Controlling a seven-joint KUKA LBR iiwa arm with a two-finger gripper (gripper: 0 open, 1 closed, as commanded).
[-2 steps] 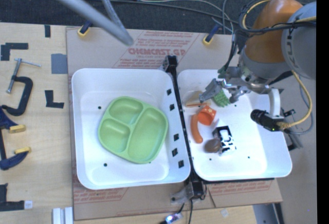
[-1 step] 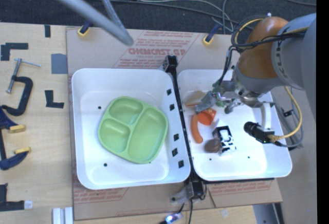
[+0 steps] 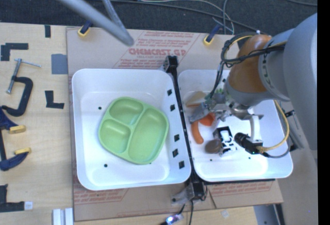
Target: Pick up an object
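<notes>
Widest of all was the wooden tabletop (image 3: 36,188), and over it lay a cardboard sheet (image 3: 154,46) with red lettering. The grey arm (image 3: 304,64) swept in from three o'clock, big and blurred at the edge, its orange band (image 3: 247,71) sitting right above the right bin (image 3: 268,167).

Two white bins lay side by side on the cardboard. The left bin (image 3: 82,90), at nine o'clock of its neighbour, carried a green divided plate (image 3: 134,130) flat near its middle, three compartments facing up.

Now the action: the wrist pointed down into the right bin's nine o'clock half, and the jaws were low among the small things there. Released or clenched? I couldn't tell, since the wrist covered too much.

The pickable pieces were all bunched near that bin's nine o'clock wall. A pale rounded piece (image 3: 195,98) sat toward eleven o'clock. An orange carrot-like piece (image 3: 197,132) lay on the bin floor, slanting. A brown lump (image 3: 212,145) rested just beside it, toward five o'clock of it. A small red piece (image 3: 207,120) showed right under the wrist, touching or nearly touching the orange one.

Far out at nine o'clock on the tabletop, a black C-clamp (image 3: 19,96) lay flat.
</notes>
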